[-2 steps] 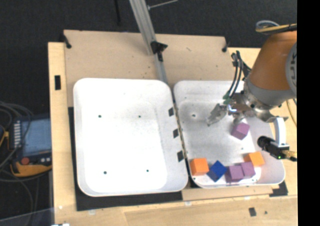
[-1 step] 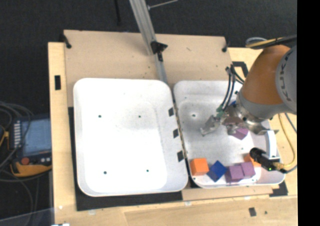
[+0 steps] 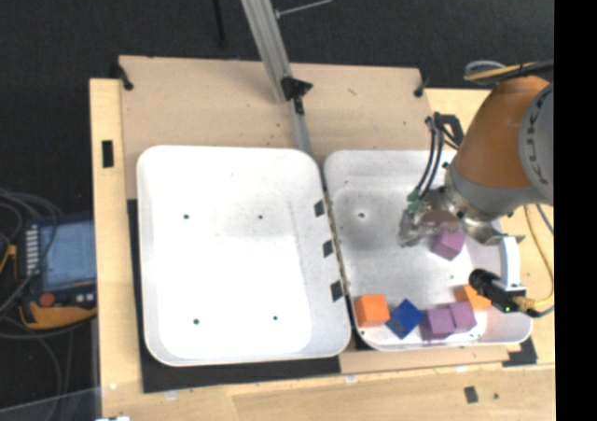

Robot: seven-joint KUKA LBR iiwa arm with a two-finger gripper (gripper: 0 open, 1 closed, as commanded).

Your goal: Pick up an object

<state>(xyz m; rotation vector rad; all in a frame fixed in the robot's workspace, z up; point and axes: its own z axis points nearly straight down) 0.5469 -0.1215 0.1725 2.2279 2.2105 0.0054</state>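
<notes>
Starting at the far left, a handheld control pendant (image 3: pixel 58 272) sits off the bench with its cables trailing on the dark floor. Moving onto the wooden bench (image 3: pixel 107 223), here is the left bin (image 3: pixel 233 251), a shallow white tray showing bare floor with a few small dark dots. A slanted metal rail (image 3: pixel 266 22) comes down from the top and ends near the gap between the two trays.

Across to the right bin (image 3: pixel 373 204), and this is where the objects are. Along its near edge sits a row: an orange block (image 3: pixel 372 309), then a blue block (image 3: pixel 405 317) just beside it, then two purple blocks (image 3: pixel 447 320) touching each other, and another orange piece (image 3: pixel 471 296) tucked near the right corner, partly behind the arm's fittings.

Higher up in that bin, the gripper (image 3: pixel 422 223) hangs below the grey and orange arm (image 3: pixel 499 144), over the tray's middle right. A purple cube (image 3: pixel 449 244) lies just right of and slightly below the gripper tip, very close, looking tilted. Whether the cube is between the fingers or merely beside them cannot be made out from this angle, and the finger spacing is unclear too.
</notes>
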